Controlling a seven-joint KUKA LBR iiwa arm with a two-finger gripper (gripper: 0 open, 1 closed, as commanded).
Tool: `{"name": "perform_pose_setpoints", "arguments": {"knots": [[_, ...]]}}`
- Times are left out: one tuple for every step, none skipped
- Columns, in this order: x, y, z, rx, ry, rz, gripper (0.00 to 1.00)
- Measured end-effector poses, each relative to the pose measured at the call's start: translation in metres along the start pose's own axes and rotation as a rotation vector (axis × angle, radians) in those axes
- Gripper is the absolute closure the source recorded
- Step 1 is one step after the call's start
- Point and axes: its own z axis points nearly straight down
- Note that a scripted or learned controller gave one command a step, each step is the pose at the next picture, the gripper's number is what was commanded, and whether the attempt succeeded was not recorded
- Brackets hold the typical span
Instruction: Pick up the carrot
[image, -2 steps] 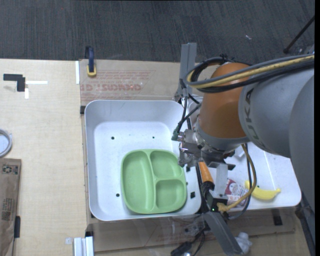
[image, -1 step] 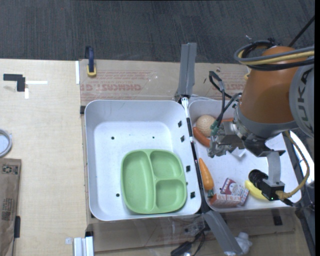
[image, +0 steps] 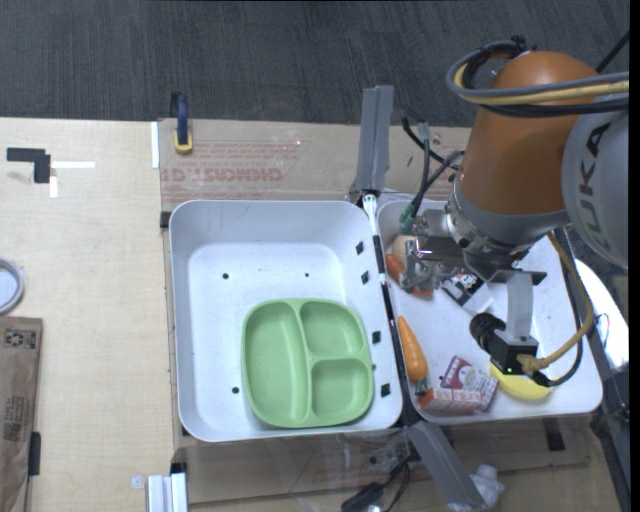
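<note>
The carrot (image: 410, 348) is orange with a green stub at its near end. It lies lengthwise along the left wall of the right bin (image: 575, 400), close to the divider. My gripper (image: 428, 262) hangs below the big orange wrist band, over the far left part of the right bin. It is a short way beyond the carrot, above a small red-orange item (image: 398, 264). The carrot lies free on the bin floor, apart from the gripper.
The left bin (image: 200, 300) holds a green divided plate (image: 305, 362). In the right bin, a yellow banana (image: 522, 386) and a red-and-white packet (image: 462, 384) lie at the near side. A green item (image: 408, 214) sits at the far left corner. Cables hang off the arm.
</note>
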Motion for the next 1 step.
{"name": "perform_pose_setpoints", "arguments": {"knots": [[0.0551, -0.0246, 0.0002, 0.001, 0.000, -0.081, 1.00]]}}
